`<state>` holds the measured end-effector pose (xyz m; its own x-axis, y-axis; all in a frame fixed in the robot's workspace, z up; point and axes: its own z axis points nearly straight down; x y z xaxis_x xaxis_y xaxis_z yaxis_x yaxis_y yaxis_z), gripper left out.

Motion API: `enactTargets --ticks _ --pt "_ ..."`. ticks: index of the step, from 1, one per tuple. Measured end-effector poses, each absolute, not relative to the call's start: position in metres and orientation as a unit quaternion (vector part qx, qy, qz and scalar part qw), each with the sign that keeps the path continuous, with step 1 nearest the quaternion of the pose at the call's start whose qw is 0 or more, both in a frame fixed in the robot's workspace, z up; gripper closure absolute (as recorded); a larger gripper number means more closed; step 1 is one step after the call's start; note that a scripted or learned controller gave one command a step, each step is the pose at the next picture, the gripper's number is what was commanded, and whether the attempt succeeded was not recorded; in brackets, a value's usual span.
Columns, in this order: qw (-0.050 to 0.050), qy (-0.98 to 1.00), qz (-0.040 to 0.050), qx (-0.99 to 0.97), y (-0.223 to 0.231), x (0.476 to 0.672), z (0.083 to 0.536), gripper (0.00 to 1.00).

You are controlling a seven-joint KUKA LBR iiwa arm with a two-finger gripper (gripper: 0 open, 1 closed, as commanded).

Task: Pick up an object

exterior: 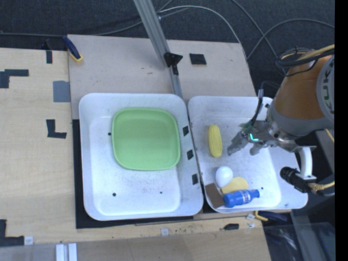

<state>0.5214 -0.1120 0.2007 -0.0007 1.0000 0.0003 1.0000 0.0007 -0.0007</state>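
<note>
**Clerk:** Corn cob (215, 140) — the likeliest pick, a yellow piece lying lengthwise in the right bin (272, 173), near its left wall. Listing near to far: at the front edge, a blue bottle (241, 198) on its side; touching it from behind, a yellow item (235, 185) and a white egg-shaped item (223, 175), the three bunched close together. A brown patch (212, 194) sits at the front left corner.

**Checker:** And the arm?

**Clerk:** Gripper (243, 142) — in over the right bin from the right, just beside the cob and level with it. Fingers appear spread, with nothing between them. Left bin (92, 145) — one green plate (145, 138), lying flat in it.

**Checker:** Step in hand?

**Clerk:** Approach, by the look of it; no grasp made. The next move would call for shifting left until the cob lies between the fingers, descending, then closing across its narrow width. Risk noted — a rounded cob may roll or squirt out if caught off-centre.
</note>
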Motion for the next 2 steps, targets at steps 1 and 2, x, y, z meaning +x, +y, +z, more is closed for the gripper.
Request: enactTargets --ticks 1,2 --pt "0.000 -0.707 0.0001 -0.707 -0.112 0.521 0.201 0.00" --pt "0.003 -0.707 0.0020 -0.707 -0.111 0.519 0.137 0.00"
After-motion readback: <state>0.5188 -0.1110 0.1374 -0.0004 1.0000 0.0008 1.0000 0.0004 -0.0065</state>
